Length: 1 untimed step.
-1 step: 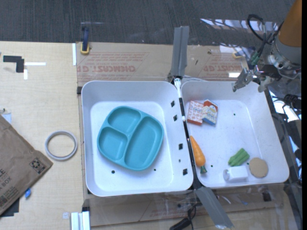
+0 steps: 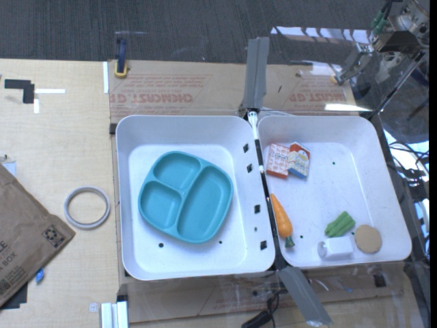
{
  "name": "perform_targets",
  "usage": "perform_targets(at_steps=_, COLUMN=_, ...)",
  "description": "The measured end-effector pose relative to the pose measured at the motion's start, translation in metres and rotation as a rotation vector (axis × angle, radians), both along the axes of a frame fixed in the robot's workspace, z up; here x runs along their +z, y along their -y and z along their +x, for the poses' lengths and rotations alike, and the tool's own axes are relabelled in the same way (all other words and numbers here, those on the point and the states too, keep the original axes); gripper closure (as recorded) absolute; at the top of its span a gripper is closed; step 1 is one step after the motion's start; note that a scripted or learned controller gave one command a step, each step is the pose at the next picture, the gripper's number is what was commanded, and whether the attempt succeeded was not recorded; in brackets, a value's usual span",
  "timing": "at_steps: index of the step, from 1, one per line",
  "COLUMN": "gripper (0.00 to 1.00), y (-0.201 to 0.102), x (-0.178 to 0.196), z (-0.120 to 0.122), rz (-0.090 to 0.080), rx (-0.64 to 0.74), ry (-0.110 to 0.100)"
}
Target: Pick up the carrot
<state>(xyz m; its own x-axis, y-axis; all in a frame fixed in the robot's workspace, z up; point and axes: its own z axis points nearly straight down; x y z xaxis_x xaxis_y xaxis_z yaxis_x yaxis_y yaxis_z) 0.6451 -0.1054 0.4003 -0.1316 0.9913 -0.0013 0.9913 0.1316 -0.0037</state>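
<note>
The carrot, orange with a small green tip, lies in the right bin close along its left wall, pointing towards the front. My gripper hangs high at the back right, beyond the right bin's far rim and well away from the carrot. It is small and partly lost against the cluttered background.
In the right bin are a red and blue packet, a green piece, a tan disc and a white object. The left bin holds a blue divided plate. A tape ring and a cardboard box lie on the bench at left.
</note>
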Motion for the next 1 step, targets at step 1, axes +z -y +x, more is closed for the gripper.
perform_targets(at_steps=1, gripper=0.00, y=-0.0728, x=0.0395, z=0.0152, rz=0.001, rx=0.279, ry=0.001)
